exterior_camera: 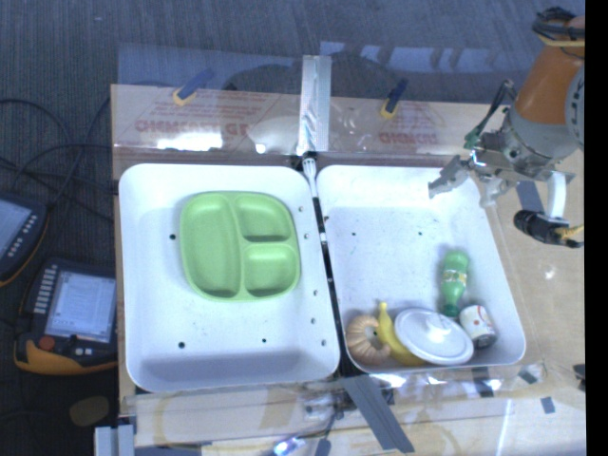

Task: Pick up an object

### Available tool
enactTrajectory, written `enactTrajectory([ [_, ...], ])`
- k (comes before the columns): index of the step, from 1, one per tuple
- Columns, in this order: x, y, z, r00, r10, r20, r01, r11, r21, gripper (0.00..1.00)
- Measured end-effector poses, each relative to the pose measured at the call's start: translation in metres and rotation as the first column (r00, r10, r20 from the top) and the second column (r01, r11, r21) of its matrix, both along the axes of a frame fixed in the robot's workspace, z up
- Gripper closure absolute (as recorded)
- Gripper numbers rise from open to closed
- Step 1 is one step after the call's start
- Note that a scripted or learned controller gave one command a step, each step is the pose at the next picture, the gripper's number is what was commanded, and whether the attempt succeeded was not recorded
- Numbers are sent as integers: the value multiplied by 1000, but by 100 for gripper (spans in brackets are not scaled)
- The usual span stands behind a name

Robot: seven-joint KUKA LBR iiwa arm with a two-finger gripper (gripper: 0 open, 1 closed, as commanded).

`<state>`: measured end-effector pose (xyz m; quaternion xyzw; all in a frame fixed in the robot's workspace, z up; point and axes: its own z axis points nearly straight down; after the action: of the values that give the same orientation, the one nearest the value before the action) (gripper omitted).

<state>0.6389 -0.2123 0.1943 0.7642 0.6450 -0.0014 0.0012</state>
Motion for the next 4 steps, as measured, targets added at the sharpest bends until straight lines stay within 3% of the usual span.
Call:
enactTrajectory([
  [1, -51, -2, -69, 999, 37, -2, -37, 999, 7, 0],
  [2, -101, 5, -98, 1000, -19, 6, 19, 1000, 16, 0],
  [3, -155, 22, -70, 997, -71, -1, 71, 997, 5, 0],
  [4, -77, 13, -104, 996, -94, 9, 94, 995, 17, 0],
])
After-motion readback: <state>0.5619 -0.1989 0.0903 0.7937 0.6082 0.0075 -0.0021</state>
